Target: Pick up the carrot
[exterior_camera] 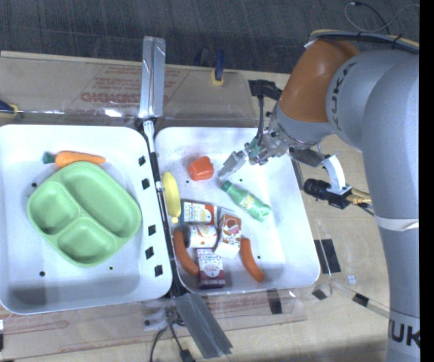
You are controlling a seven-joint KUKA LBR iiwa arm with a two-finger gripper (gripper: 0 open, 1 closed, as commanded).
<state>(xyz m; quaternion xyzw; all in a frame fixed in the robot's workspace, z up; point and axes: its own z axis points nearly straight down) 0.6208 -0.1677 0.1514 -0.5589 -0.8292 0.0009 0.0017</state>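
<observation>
The carrot (79,157), orange with a green stub at its left end, lies in the left bin (5,225) at the far edge of the green divided plate (84,213). It touches or nearly touches the plate's rim. My gripper (232,165) hangs low over the right bin (296,225), between a red-orange tomato-like piece (200,167) and a green bottle (247,200). It is a whole bin's width to the right of the carrot, and I see nothing held in it.
The right bin also holds a yellow banana (171,194), several small cartons (209,236) and two orange-red sausages (251,261). A metal divider (152,78) runs between the bins. The arm's orange band (318,78) looms over the right bin's far corner.
</observation>
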